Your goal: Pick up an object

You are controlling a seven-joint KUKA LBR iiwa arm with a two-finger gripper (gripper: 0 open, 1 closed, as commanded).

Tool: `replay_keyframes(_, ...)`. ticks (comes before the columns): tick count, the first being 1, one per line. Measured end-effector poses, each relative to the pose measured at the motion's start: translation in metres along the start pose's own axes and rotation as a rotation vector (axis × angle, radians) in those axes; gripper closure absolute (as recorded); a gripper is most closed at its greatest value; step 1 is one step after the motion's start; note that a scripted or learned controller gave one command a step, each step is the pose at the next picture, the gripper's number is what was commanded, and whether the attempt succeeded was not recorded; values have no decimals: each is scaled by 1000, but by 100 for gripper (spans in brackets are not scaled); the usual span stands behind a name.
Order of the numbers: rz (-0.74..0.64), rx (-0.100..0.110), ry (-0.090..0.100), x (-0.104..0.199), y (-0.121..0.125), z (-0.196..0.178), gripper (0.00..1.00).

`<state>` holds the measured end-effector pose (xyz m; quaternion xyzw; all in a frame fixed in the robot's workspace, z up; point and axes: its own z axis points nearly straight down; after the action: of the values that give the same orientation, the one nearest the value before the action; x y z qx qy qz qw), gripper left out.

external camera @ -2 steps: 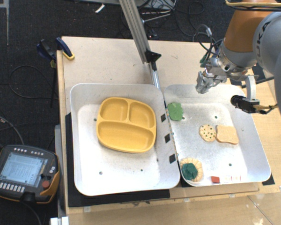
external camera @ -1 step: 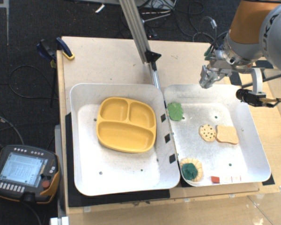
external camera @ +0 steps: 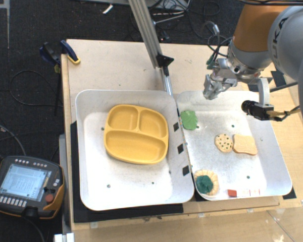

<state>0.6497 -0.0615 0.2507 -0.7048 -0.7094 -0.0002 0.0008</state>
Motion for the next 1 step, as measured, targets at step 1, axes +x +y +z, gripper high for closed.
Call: replay_keyframes(1, -1, 2, 0, 50, -13, 14, 100)
